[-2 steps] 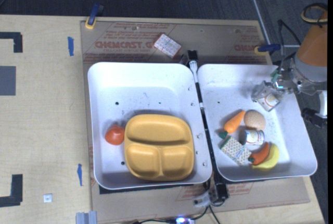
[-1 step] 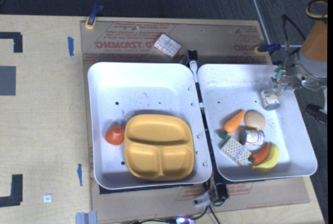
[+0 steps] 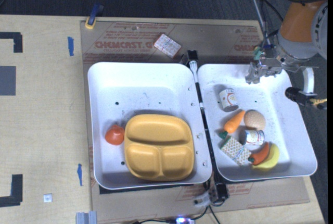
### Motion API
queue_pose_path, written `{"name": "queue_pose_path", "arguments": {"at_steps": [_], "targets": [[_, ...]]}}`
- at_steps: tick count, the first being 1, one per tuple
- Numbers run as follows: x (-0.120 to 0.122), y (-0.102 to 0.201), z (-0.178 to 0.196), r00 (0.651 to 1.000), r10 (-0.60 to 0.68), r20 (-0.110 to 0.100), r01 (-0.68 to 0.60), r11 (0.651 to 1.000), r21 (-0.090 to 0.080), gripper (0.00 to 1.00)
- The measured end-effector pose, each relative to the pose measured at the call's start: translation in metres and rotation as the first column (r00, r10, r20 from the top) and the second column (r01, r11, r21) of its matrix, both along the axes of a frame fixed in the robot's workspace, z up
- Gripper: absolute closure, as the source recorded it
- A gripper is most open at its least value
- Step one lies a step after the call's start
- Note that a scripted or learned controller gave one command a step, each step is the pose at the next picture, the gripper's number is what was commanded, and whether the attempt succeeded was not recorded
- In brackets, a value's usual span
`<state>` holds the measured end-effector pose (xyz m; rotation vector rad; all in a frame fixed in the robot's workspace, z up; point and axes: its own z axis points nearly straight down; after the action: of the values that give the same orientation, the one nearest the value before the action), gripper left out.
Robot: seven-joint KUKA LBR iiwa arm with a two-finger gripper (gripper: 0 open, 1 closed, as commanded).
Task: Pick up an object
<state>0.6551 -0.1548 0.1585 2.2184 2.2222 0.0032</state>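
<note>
- From my seat I cannot tell whether the gripper (image 3: 258, 67) has anything like a set opening; it is small and dark against the bin wall, and I see nothing held in it.
- It hangs over the far edge of the right bin (image 3: 307, 150), near that bin's far corner on the arm's side, with the grey and orange arm (image 3: 302, 20) behind it.
- The nearest candidate is a small white cup (image 3: 227, 98), lying apart from the rest toward the bin's far half.
- Further toward the near edge sits a tight cluster: a carrot (image 3: 234, 121), a tan egg-shaped piece (image 3: 254, 119), a small can (image 3: 254, 137), a patterned packet (image 3: 235, 151) and a banana (image 3: 270, 157), several touching.
- The left bin (image 3: 99, 82) holds a yellow divided tray (image 3: 158, 146) with a tomato (image 3: 114, 135) just beside it.
- My worry: dropping straight down from here would strike the bin rim, not an object.
- In the cluster, I judge the fingers could wedge between neighbours and push things aside instead of closing on one.
- The cup looks rounded and may roll away.
</note>
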Motion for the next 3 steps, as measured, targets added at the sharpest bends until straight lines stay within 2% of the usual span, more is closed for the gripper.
{"name": "queue_pose_path", "arguments": {"at_steps": [1,2,3], "targets": [[0.0,-0.001,0.0,1.0,0.0,-0.001,0.0,1.0,-0.001,0.0],[-0.057,0.061,-0.073,1.0,0.0,-0.001,0.0,1.0,0.0,0.0],[-0.109,0.048,-0.072,1.0,-0.003,0.0,0.003,1.0,-0.001,0.0]]}}
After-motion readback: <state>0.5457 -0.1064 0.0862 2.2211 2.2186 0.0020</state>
